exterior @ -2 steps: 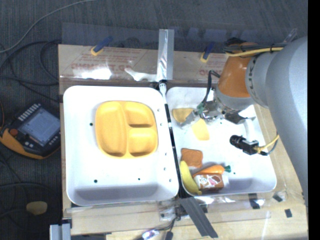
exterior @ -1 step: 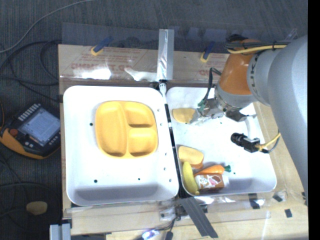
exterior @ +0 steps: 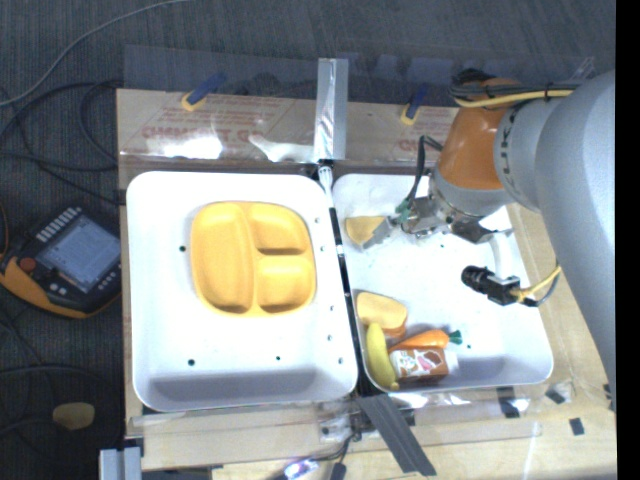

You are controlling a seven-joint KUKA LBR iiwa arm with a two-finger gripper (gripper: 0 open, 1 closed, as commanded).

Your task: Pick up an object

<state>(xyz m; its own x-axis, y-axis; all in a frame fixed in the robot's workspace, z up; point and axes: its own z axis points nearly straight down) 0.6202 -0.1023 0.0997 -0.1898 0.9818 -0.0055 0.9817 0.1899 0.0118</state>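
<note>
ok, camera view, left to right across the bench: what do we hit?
Handheld controller on the floor → yellow divided tray in the left bin → banana → carrot → gripper area, arm.

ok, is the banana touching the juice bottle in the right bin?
Touching. The camera view shows the banana lying against the left end of the juice bottle at the right bin's front edge, with no white floor between them.

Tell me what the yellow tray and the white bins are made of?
The yellow tray looks like moulded plastic: smooth, one even colour, with rounded compartments and a soft sheen. The white bins also look like plastic, glossy with rounded corners and light glare, though painted metal can't be ruled out from this view.
</note>
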